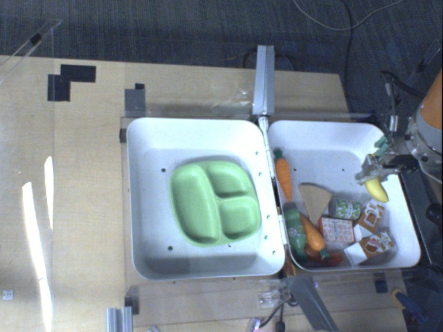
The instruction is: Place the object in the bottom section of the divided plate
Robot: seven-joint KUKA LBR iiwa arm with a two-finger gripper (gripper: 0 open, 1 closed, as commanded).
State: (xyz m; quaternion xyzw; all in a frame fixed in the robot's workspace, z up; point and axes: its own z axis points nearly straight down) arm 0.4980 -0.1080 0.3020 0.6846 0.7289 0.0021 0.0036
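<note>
The green divided plate (201,206) lies in the left white bin (149,185). It has one long section on its left side and two smaller sections on its right, all bare. My gripper (372,178) hangs over the right side of the right bin (325,144), far from the plate. Its fingers point down and are shut on the top end of a small yellow banana (378,191), which hangs just below the fingertips.
Along the right bin's left wall lie an orange carrot (282,177), a green vegetable (295,228) and a second carrot (312,235). Several small printed boxes (338,230) are crowded at its front right. A metal divider (264,81) stands between the bins.
</note>
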